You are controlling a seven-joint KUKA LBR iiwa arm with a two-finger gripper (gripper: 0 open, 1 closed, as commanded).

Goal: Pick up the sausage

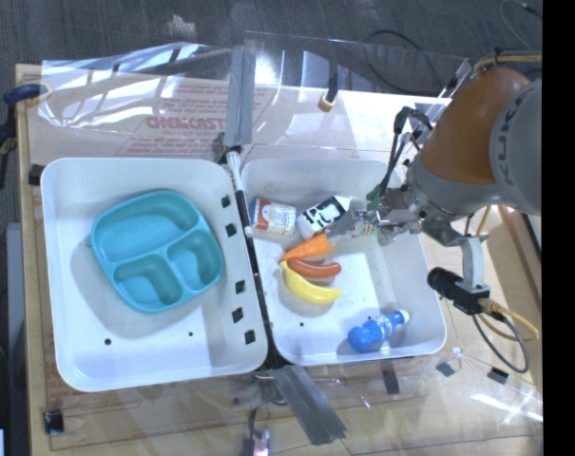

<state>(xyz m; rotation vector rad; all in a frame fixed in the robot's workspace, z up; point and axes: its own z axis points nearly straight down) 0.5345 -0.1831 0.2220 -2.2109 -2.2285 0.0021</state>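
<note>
- The sausage [315, 268], reddish brown, lies in the right bin [401, 345], about at its middle, crosswise to the divider between the bins.
- Touching the sausage on the near side is a yellow banana [310, 287], curved along it; its tip runs under the sausage's left end.
- On the far side of the sausage an orange carrot [308, 248] lies tilted, its thick end toward the arm, just beside or touching the sausage.
- Beyond the carrot from the sausage sit a small white packet with a red label [274, 218] and a black-and-white carton [323, 213], both near the far wall.
- Toward the near right corner from the sausage, well apart from it, lies a blue bottle [374, 331] with a clear neck.
- The gripper [352, 219] hangs to the upper right of the sausage, beside the carton and above the carrot's thick end; whether it is spread or closed cannot be made out.
- Left of the sausage, across the divider, the left bin [64, 331] holds a turquoise sectioned plate [156, 248].
</note>
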